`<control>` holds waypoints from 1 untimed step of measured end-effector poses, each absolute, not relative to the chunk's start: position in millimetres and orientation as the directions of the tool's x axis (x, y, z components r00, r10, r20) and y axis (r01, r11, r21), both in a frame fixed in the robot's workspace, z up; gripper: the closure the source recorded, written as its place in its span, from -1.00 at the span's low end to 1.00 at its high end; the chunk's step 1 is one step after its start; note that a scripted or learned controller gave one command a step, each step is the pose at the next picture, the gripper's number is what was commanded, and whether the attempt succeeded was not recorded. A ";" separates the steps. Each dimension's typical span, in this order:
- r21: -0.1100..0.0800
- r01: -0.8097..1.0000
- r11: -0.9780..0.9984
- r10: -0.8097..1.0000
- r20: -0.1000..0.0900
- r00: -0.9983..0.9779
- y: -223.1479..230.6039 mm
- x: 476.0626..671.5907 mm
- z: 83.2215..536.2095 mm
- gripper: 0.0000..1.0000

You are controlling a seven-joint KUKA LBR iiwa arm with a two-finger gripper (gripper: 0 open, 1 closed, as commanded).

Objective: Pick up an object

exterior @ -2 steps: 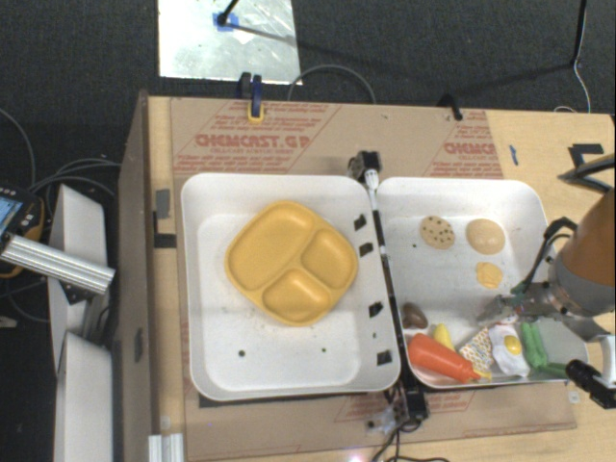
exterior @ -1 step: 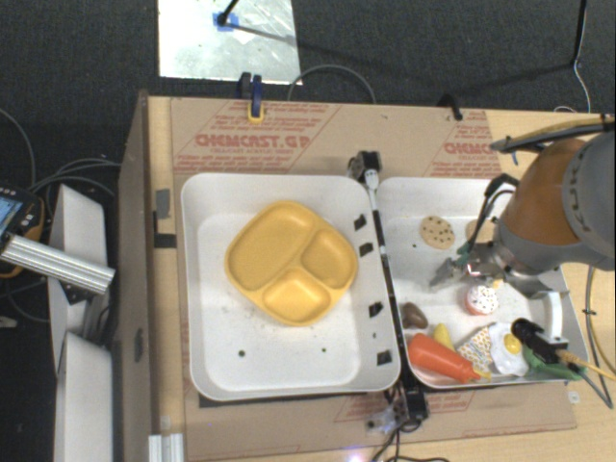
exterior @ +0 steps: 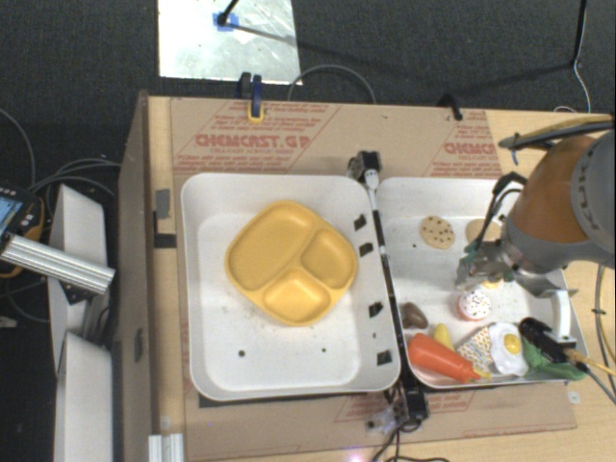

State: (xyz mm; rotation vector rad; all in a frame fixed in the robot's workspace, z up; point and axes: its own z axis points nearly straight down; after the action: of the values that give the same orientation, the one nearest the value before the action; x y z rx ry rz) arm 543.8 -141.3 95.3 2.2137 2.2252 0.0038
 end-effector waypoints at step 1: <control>0.003 1.000 0.005 1.000 0.000 -0.005 -141.3 543.6 94.9 -1.00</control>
State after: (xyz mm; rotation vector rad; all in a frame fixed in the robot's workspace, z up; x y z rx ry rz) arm 543.6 -141.3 94.9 2.2139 2.2258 0.0031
